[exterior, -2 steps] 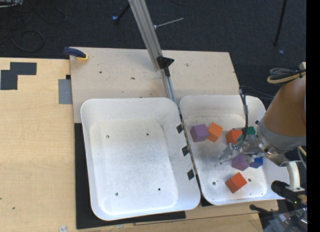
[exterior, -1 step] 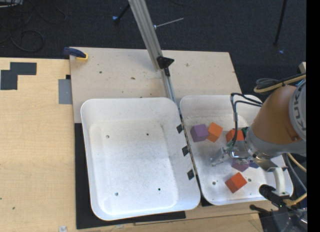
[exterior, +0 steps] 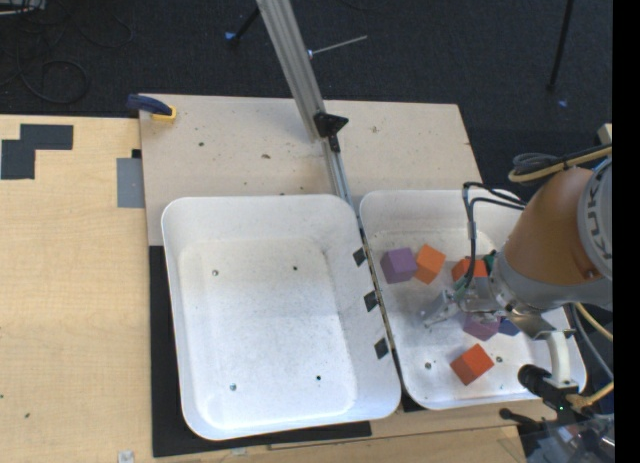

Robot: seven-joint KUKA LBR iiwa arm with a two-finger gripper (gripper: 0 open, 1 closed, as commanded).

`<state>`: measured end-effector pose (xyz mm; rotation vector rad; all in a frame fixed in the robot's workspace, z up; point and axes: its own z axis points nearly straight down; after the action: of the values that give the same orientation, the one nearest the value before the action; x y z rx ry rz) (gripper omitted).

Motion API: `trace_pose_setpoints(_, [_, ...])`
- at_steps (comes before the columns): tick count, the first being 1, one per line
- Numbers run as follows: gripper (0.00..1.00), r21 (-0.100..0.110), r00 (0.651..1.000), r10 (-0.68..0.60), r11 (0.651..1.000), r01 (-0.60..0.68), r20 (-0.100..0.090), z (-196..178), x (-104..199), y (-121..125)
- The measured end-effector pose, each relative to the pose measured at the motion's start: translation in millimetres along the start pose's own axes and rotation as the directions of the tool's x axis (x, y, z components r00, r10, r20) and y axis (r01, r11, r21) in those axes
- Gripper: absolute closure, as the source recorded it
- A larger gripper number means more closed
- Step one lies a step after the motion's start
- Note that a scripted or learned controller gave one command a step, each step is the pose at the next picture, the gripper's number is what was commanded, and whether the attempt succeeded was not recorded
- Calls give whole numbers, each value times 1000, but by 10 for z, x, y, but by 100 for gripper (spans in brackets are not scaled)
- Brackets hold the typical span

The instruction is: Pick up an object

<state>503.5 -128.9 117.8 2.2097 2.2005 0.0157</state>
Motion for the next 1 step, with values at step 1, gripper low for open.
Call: trace_pose_setpoints(1, [100, -3, 1000, 9, 1000, -9, 2, -88, -22, 5])
